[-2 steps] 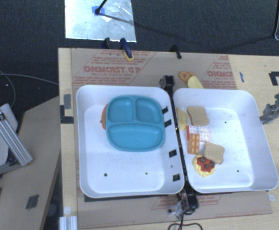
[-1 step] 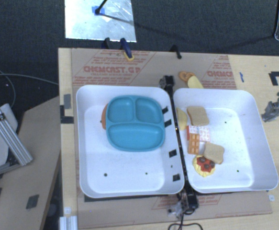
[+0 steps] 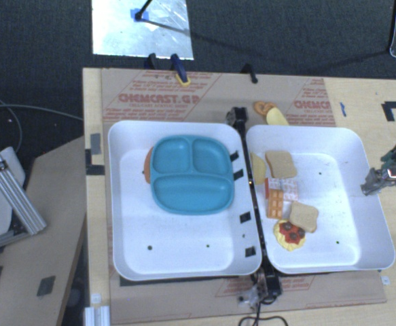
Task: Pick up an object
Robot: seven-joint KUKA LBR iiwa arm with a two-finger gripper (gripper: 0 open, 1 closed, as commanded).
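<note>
At the far left, a metal frame (image 3: 7, 189) and loose cables are seen beside the table (image 3: 204, 87), which is covered with brown printed board. On the dark floor behind the table a shiny square sheet (image 3: 142, 19) is laid. The left bin (image 3: 130, 250) is occupied by a blue divided plate (image 3: 191, 175), set flat toward the bin's back half; an orange thing (image 3: 147, 165) is glimpsed just under the plate's left edge, too hidden to be identified. Between the two bins a row of black clips (image 3: 242, 195) is seen along the shared rims. Behind the bins, on the board, a small orange piece (image 3: 262, 107) and a yellow piece (image 3: 277, 117) are found touching each other. The right bin (image 3: 361, 250) holds the toy food, gathered in its left half: a yellow slice (image 3: 257, 168) against the left wall, a bread slice (image 3: 280, 163) just beside it, a red-and-white pack (image 3: 282, 189) below that, an orange waffle-like block (image 3: 274, 204) touching the pack, a second bread slice (image 3: 303, 216), and a yellow round with red topping (image 3: 289, 234) partly under that slice. The pincer (image 3: 378, 182) is seen at the right bin's right rim, well apart from the food, with nothing grasped; whether it is released or clenched cannot be told.
</note>
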